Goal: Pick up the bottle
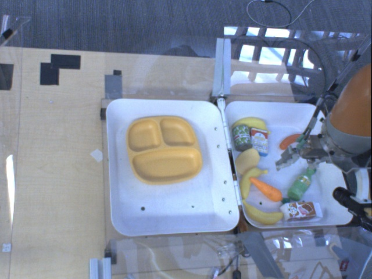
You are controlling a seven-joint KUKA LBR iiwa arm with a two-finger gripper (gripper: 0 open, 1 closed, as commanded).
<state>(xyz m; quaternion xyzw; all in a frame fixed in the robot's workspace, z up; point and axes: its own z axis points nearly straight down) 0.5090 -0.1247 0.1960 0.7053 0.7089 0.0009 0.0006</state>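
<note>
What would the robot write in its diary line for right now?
gripper: over right bin, above green bottle | bottle: lying in bin, not held | yellow tray: left bin

The table (pixel 52 173) looks like pale, matt wood laminate with a faint grain. Both white bins (pixel 174 214) appear to be smooth moulded plastic with a soft sheen. The yellow divided tray (pixel 164 149) is smooth, slightly glossy plastic. The green bottle (pixel 300 186) looks like glossy plastic, as do the orange carrot (pixel 266 189) and yellow banana (pixel 261 215). The small carton (pixel 301 210) has a printed, paper-like surface. The arm's orange band (pixel 354 106) is smooth and satiny.
</note>
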